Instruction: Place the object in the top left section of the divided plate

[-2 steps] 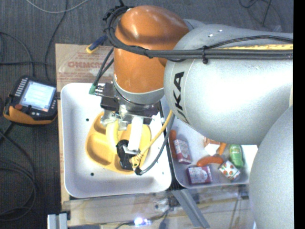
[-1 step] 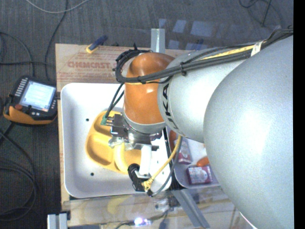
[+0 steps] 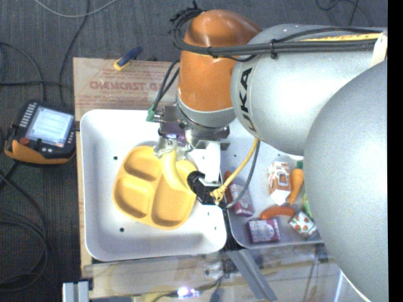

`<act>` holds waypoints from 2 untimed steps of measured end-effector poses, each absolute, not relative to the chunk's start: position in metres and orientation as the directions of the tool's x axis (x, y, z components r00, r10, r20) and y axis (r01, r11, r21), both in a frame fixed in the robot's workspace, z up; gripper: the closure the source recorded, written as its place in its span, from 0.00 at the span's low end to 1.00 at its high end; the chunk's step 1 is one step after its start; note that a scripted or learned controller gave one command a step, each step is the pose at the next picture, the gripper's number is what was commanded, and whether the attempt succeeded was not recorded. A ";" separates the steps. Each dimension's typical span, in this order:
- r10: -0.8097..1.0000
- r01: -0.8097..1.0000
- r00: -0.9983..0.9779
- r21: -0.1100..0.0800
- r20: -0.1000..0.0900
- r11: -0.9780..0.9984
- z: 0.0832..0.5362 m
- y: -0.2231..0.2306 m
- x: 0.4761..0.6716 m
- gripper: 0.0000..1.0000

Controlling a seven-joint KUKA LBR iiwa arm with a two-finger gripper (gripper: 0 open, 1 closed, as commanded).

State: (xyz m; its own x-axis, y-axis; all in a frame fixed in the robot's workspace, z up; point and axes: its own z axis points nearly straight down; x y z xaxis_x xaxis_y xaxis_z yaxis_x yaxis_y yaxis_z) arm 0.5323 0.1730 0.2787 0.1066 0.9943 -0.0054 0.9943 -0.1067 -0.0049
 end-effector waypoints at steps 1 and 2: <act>0.979 0.979 0.202 -0.007 -0.006 -0.202 0.252 0.189 0.483 1.00; 0.986 0.986 0.168 -0.006 -0.007 -0.168 0.221 0.138 0.546 1.00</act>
State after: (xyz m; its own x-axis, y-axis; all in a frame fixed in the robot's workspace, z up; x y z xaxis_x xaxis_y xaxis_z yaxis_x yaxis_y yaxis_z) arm 0.5460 0.1378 0.2205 0.1682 0.9857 -0.0067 0.9857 -0.1683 -0.0063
